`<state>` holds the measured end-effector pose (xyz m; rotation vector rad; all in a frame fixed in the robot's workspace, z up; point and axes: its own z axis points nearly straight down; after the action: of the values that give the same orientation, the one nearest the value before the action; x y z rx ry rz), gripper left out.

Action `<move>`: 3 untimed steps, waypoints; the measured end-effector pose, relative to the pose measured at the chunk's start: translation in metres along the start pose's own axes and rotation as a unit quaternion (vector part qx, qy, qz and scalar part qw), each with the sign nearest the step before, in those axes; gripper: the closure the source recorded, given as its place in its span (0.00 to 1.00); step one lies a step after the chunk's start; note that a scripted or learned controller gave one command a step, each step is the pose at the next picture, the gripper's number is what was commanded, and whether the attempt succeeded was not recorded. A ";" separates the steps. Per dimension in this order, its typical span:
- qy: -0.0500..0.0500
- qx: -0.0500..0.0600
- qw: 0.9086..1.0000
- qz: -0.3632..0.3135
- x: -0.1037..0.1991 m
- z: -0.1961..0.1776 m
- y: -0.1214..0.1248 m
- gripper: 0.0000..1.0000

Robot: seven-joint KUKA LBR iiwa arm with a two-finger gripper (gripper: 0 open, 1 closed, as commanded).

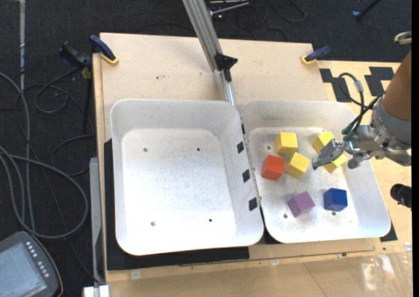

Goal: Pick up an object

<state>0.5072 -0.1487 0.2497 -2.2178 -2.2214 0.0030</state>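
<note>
You see the arm [396, 109] reaching in from the right edge of the frame, its pincer [329, 155] low over the right bin [366, 224]. The tips sit among the yellow blocks in the upper right part of that bin, right against a partly hidden yellow block [335, 163] and just below another yellow block [321, 140]. You cannot tell from here whether the pincer is spread or pressed together, nor whether anything sits between its tips, so treat the pick as not yet done; in my judgement the grasp and the lift both remain.

The candidates all lie in the right bin: two more yellow cubes, one toward the upper middle [286, 142] and one just below it [298, 165], a red-orange cube [273, 167] touching or nearly touching the latter, a purple cube [300, 203] lower down, and a blue cube [335, 199] to its right. They look like small, matte, hard-edged cubes, probably painted wood or foam.

Both bins are shallow, white, round-cornered trays with a speckled, scuffed floor. The left bin [124, 158] fills the left middle of the frame. The bench [163, 67] is pale board with clamps at its upper corners.
</note>
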 end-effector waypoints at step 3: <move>0.001 0.002 1.000 0.002 -0.007 0.120 -0.011 0.00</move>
<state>0.4961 -0.1552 0.1301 -2.2191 -2.2154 0.0054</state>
